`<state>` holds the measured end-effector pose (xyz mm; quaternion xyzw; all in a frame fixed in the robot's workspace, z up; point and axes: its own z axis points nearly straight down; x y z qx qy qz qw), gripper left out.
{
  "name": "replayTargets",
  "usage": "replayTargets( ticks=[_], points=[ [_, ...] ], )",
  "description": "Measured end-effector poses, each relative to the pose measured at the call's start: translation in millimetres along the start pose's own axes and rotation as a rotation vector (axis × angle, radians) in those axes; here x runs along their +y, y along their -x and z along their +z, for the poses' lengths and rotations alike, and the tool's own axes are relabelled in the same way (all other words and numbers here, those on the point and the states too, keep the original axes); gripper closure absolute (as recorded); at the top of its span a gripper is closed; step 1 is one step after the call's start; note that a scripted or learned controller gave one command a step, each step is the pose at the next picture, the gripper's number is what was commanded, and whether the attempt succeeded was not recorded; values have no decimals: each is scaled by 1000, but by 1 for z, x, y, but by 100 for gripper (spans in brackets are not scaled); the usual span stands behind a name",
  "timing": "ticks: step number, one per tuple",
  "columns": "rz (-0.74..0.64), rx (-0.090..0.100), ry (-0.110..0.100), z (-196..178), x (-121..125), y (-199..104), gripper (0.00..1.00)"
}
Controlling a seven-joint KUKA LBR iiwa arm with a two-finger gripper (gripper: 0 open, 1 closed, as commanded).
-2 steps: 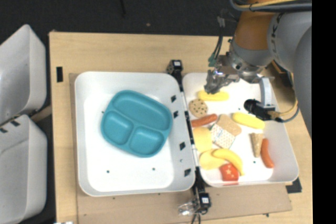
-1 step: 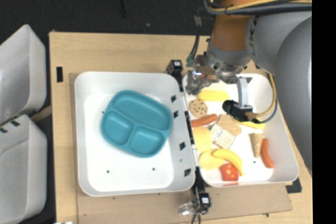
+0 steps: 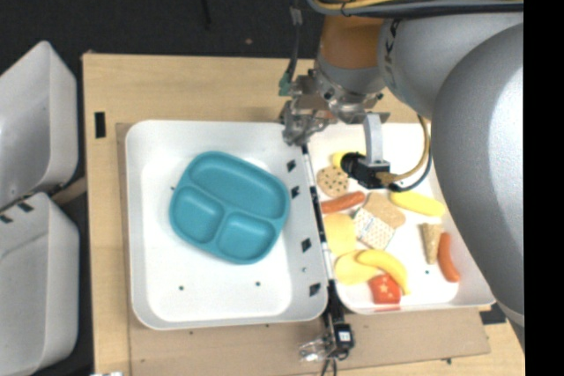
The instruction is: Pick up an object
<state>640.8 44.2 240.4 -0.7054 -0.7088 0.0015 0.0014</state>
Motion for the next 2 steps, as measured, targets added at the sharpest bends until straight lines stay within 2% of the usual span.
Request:
replayTargets(
  ticks=[1,2],
  points=[
    [1,0,-3,-6,-7,-10,100],
    [2,-2,-4,2,-3,-17,100]
  ],
)
